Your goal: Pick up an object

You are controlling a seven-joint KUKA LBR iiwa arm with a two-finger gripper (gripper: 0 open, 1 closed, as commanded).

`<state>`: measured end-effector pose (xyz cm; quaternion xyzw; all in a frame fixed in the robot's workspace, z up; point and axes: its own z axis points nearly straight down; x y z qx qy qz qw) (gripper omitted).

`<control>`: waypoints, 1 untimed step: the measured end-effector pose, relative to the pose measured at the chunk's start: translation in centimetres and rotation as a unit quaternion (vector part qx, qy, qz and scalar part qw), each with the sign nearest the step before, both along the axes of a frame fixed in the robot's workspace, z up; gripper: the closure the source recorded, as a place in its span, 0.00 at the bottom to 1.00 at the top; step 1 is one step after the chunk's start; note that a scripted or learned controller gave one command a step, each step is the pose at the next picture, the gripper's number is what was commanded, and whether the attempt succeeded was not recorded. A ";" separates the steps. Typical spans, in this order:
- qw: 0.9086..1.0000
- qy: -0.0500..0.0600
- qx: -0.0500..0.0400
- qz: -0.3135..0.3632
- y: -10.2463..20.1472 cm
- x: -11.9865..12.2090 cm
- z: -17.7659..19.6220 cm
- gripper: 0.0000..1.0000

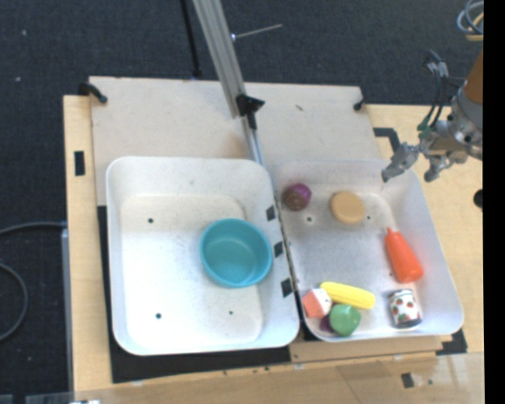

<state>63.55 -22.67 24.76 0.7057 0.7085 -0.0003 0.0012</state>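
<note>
1. Looking down on my feed: the floor around everything is dark speckled carpet, with a black cable (4, 263) looping in at the far left. The light wood desk (82, 251) sits on it, with a paler board (168, 120) across the back and a grey metal post (219, 36) slanting up from the middle.
2. Left bin (143, 183): white, a bit scuffed, and the single thing in it is a blue bowl (236, 252) sitting upright near its right wall.
3. Right bin (425, 217): this is where the pickable stuff is. A small purple ball (297, 196) and a tan round piece (348, 208) sit side by side toward the back. An orange bottle-shaped thing (402, 256) lies along the right side.
4. Front edge of that bin is crowded: a pink-and-white block (317, 301), a green piece (345, 319) and a yellow corn-like piece (348, 295) all bunched up touching, plus a small patterned can (404, 307) a little apart to their right.
5. The arm comes in at the upper right. The hand (417, 163) hangs over the back right corner of the right bin, both fingers spread apart with nothing between them. It's well clear of every object, nearest the tan piece.
</note>
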 end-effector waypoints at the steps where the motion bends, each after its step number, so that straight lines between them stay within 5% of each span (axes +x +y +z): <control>1: 1.000 0.001 -0.001 0.000 -0.1 0.0 0.0 0.00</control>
